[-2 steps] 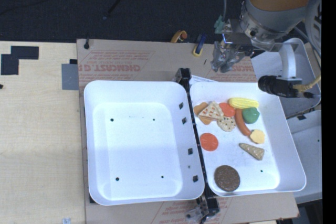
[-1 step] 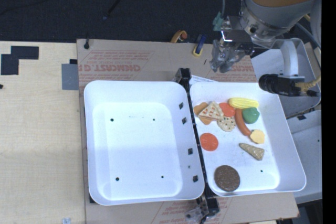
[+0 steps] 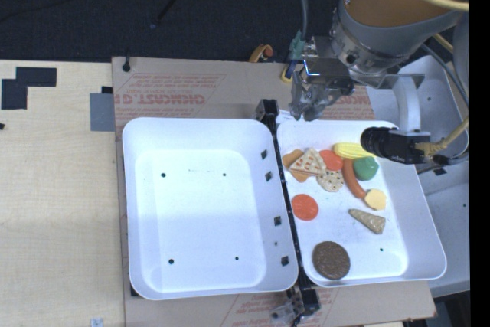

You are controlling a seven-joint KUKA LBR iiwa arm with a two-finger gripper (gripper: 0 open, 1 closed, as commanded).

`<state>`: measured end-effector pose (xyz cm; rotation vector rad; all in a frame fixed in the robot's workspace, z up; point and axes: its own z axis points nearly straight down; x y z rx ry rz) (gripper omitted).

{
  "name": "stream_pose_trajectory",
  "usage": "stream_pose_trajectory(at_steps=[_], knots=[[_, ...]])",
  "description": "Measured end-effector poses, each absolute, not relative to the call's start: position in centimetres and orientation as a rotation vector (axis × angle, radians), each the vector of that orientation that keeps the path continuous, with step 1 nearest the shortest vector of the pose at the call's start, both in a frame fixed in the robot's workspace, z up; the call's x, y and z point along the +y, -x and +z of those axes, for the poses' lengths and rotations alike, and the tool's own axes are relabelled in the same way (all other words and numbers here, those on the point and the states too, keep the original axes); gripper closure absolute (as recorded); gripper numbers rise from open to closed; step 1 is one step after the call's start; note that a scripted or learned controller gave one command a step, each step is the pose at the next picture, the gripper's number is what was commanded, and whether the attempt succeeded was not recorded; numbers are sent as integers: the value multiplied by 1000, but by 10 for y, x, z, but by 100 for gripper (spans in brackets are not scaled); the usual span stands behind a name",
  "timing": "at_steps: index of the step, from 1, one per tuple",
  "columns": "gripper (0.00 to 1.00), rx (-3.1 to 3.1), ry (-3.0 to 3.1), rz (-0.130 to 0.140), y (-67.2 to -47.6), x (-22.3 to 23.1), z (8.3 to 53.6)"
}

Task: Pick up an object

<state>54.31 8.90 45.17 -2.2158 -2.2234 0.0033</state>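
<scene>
1. Camera view looks down on two shallow white plastic bins side by side; the left bin (image 3: pixel 145 165) sits left of centre, and the right bin (image 3: pixel 413 241), toward the frame's lower right, carries a cluster of small toy foods.

2. The grey two-finger gripper (image 3: pixel 310 112) hangs at the upper centre-right, over the right bin's top-left corner. Whether it is released or clenched I cannot tell; nothing is seen between its tips.

3. Nearest to it lies the tan wedge-shaped cracker with a lattice pattern (image 3: pixel 308 162), directly below it in the frame, resting against an orange crescent-shaped piece (image 3: pixel 294 159).

4. Farther down and right lie a flat red-orange disc (image 3: pixel 305 207), a round brown cookie (image 3: pixel 331 259), a yellow banana-like piece (image 3: pixel 351 151) and a green ball (image 3: pixel 365 168).

5. Judgement: the move turns on one relation. The cluster lies down-frame from the claw, so a short travel toward the lower edge, then a descent, would reach the cracker. Its long axis runs roughly left-right. Crowded neighbours could spoil the grasp.
</scene>
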Motion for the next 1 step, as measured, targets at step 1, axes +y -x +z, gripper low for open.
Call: stream_pose_trajectory(at_steps=[1], knots=[[100, -2225, 2218, 0, -517, 117, 495]])
